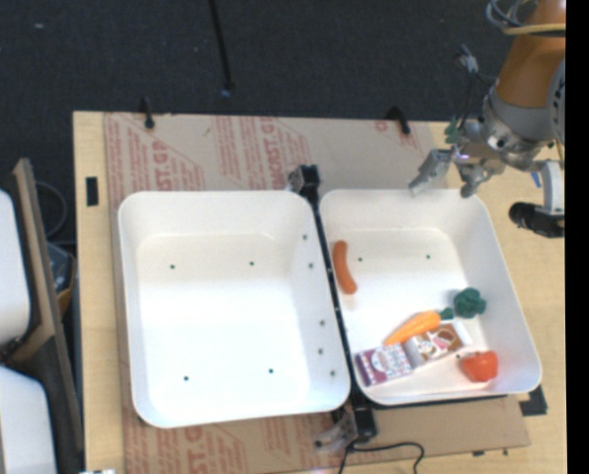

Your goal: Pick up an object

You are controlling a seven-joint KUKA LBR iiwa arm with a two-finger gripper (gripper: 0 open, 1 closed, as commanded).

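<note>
fingers (pixel 445 178) spread, carrot (pixel 414 326) well apart

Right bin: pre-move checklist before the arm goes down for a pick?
1. Targets present in right bin: ok. Sausage, carrot, green toy, carton, red piece.
2. Hand carrying nothing: ok, fingers spread, nothing between them.
3. Hand over a target: not ok, it sits at the bin's far rim.
4. Sausage isolated: ok, lies alone near the divider.
5. Carrot isolated: not ok, it touches the carton.
6. Hand height above bin: cannot tell.
</note>
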